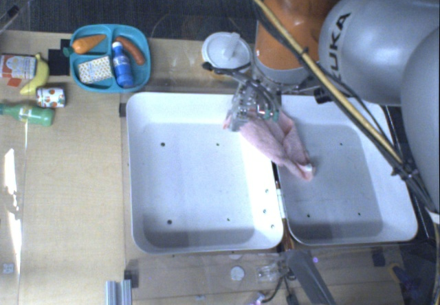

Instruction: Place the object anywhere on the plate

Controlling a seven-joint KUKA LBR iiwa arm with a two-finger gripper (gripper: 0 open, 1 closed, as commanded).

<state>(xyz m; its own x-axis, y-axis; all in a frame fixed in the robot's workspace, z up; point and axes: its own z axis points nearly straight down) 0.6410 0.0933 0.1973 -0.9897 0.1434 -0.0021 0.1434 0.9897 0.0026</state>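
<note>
End effector pinches pink cloth dangling over the seam between bins, far from the plate; limp cloth could slip loose in transit.

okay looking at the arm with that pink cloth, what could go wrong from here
The gripper has the pink cloth by one end, and the rest trails over the seam between the left bin and right bin. It may snag on a bin wall or slip free when moved. The blue plate already holds toy food, so the cloth may land half off it.
</note>
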